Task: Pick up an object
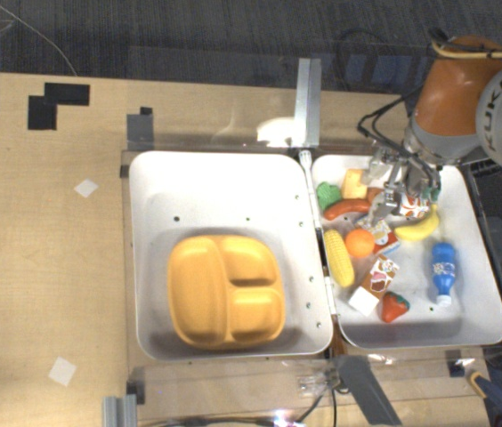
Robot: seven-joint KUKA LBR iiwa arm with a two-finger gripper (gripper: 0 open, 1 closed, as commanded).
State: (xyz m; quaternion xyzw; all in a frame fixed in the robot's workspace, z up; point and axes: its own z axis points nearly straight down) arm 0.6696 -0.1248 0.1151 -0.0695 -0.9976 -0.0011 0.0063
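1. The bench (55, 265) is pale wood and bears two shallow white bins side by side, with a metal divider post (308, 105) standing at the far end of the seam between them
2. The left bin (153, 194) holds a yellow compartment tray (226, 288), lying flat toward the near side of the bin
3. The right bin (482, 301) holds a crowd of small toy foods, most of them packed into its left and far parts
4. The arm (465, 96) reaches in from the right, its orange band above the wrist, and the gripper (400, 189) hangs over the far middle of the right bin
5. Whether the gripper is released or clenched cannot be told; the metal parts and cables blur together there, and no object is visibly between them
6. Just beside the gripper lie a banana (418, 227), a red pepper (349, 209), a green vegetable (327, 192) and a pale yellow block (354, 183)
7. Nearer the front lie an orange (360, 242), a corn cob (339, 256) along the bin's left wall, a small red and white carton (381, 275), a white cube (364, 301) and a strawberry (394, 306)
8. A blue bottle (443, 272) lies apart from the others toward the right side of the bin
9. Every toy rests on the bin floor
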